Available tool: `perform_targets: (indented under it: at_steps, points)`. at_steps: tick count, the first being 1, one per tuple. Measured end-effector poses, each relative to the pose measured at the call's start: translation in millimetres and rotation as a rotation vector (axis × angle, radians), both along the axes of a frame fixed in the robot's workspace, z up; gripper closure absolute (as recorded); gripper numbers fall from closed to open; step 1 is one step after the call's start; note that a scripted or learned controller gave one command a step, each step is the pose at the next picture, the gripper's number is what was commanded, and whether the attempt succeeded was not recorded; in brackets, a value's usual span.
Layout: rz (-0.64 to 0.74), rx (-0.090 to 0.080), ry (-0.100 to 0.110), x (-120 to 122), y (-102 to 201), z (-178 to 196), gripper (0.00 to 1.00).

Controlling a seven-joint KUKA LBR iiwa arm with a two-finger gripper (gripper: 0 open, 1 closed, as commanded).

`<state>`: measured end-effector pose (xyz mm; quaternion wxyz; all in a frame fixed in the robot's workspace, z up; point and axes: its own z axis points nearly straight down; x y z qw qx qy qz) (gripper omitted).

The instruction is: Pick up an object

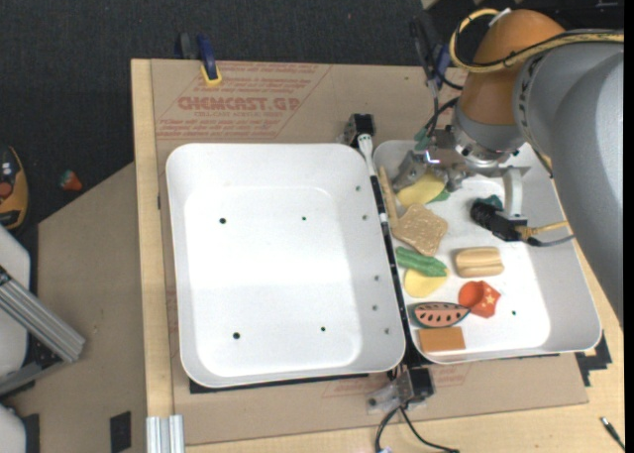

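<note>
Beside the right bin's far-left corner lies a yellow toy, just under the gripper, above the cracker. Nothing looks lifted yet; the grasp and raise remain. Its grip cannot be told.

The grey arm reaches in from the right, its orange band bulging above the wrist. The wrist points steeply down and to the left, with the gripper low beneath it. Cables loop around the orange band and run along the wrist.
</note>
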<state>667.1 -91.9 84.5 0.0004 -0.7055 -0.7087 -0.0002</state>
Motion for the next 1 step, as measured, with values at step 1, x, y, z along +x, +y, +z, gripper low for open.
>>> perform_targets:
  at_steps: [1]
  points:
    - [-0.003,-0.003,-0.011,2.8,-2.9,16.3,1.00]
